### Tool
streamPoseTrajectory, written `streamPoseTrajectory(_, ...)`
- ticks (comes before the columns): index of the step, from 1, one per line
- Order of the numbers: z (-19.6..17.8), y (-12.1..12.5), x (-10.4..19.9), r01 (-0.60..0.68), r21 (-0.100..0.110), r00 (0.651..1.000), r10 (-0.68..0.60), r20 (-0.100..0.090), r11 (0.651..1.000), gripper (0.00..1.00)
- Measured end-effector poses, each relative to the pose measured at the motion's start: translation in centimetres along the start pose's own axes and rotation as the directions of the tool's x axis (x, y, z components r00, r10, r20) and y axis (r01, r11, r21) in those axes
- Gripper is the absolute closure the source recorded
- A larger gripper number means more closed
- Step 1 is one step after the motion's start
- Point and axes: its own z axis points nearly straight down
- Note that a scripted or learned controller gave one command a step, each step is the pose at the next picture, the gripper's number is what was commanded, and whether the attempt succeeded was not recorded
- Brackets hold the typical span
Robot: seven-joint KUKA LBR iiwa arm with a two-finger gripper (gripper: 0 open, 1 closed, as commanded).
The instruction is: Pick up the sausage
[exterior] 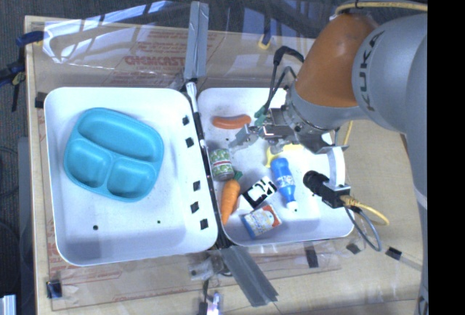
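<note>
The arm is reaching into the right bin [330,230] from the right, its pincer [251,133] hanging low over the bin floor with fingers spread apart and nothing between them. The sausage [231,120] is lying just beyond the fingertips, up and to their left, near the bin's far wall, apart from the other goods. Below the pincer a small can [220,161] and a carrot [229,199] are sitting by the divider; a blue bottle [283,181] is lying under the wrist. This looks like the approach step: next, the pincer needs shifting over the sausage, straddling its narrow width, lowering, then closing
</note>
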Motion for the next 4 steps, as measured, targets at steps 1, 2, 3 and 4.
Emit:
streamPoseTrajectory(1,6.9,6.9,-1.4,0.131,-0.001,0.991,-0.131,0.001,0.991,0.0)
streamPoseTrajectory(2,12.5,11.6,-1.8,0.345,-0.014,0.938,-0.345,0.019,0.938,0.0)
streamPoseTrajectory(3,12.4,12.7,-3.3,0.078,-0.022,0.997,-0.078,0.005,0.997,0.0)
streamPoseTrajectory(4,13.3,12.3,-5.2,-0.23,-0.007,0.973,0.23,-0.001,0.973,0.0)
